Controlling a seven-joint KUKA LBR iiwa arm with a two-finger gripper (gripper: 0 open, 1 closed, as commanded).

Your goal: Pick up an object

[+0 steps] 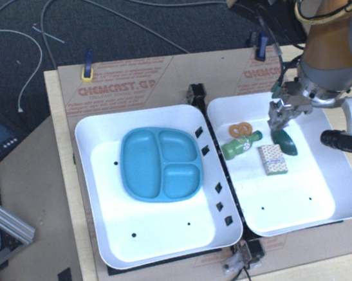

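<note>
The arm (328, 44) enters from the right and positions the tool (281, 117) over the upper part of the right bin (339, 191). The opening of the tool cannot be told from this view, nor whether it grips anything. Directly below the tool lies a dark green object (286, 141). Just beside it, to the left, rests a patterned block (273, 158). Further left lies a green bottle-shaped toy (240, 146), with a pretzel (240, 130) touching its upper side. The left bin (110, 230) holds a blue divided plate (160, 163), well apart from the tool. Both bins sit on the bench (122, 79)
</note>
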